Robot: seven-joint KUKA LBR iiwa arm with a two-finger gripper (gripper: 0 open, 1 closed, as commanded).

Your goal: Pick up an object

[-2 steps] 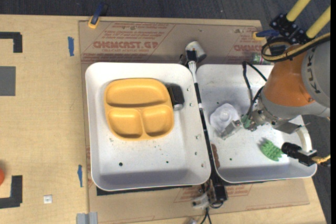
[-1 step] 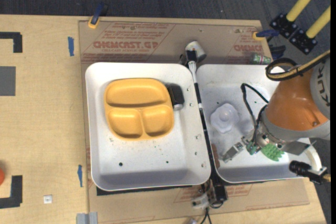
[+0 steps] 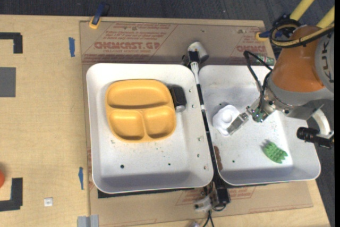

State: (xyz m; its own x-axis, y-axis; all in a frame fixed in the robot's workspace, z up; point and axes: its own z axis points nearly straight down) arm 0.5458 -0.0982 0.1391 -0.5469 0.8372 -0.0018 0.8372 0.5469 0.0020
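In the right bin [image 3: 297,170] a small white rounded object [image 3: 224,114] lies near the left wall. My gripper [image 3: 235,124] reaches in from the right at a slant, and its tip lies against the white object's lower right side. A green ridged piece [image 3: 275,151] rests on the bin floor to the lower right of the gripper, apart from it. The arm's orange band [image 3: 297,66] and grey wrist hang over the bin's right part.
The left bin [image 3: 101,162] holds a yellow divided plate [image 3: 141,109] with a small black object [image 3: 178,97] at its right edge. A black-and-white clamp [image 3: 195,54] sits where the bins meet at the back. Cables loop at the upper right.
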